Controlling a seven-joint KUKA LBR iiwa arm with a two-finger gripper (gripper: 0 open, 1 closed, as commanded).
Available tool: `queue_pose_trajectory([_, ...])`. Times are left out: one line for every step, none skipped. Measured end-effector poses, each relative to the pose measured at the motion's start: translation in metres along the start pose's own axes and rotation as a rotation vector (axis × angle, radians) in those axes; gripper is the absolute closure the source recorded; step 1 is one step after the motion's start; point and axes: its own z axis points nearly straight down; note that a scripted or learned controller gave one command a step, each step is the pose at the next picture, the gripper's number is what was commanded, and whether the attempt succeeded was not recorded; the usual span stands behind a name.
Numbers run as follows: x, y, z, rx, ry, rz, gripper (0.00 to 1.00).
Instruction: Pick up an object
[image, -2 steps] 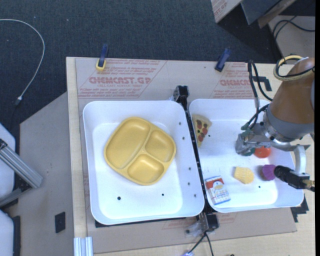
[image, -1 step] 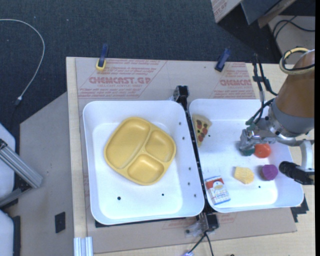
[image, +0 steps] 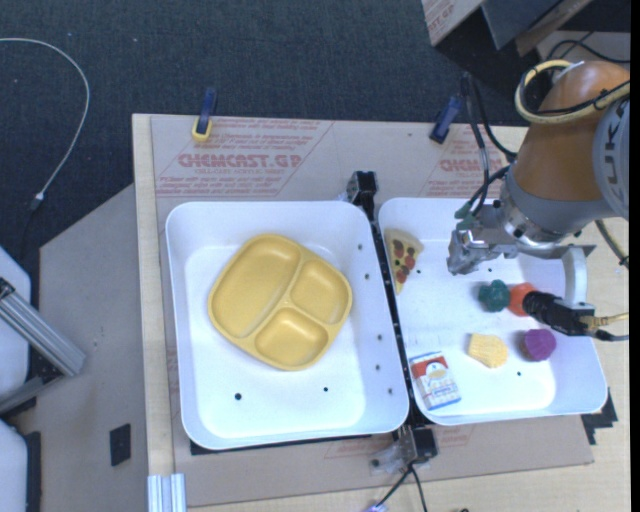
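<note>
The right bin holds a pizza slice toy at its left wall, a teal piece, an orange piece, a purple piece, a yellow cheese wedge and a small red and white carton at the front. My gripper hangs over the bin's upper middle, just up and left of the teal piece. No object shows between its fingers.
A yellow divided plate lies in the left bin. Black clamps sit at the seam between the bins, at the back and front. A black cable runs from the arm over the right bin's right side.
</note>
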Motion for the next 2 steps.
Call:
queue_pose_trajectory([0.047, 0.032, -0.012, 0.0, 0.001, -0.001, 1.0])
queue_pose_trajectory([0.095, 0.063, -0.001, 0.001, 0.0, 0.002, 1.0])
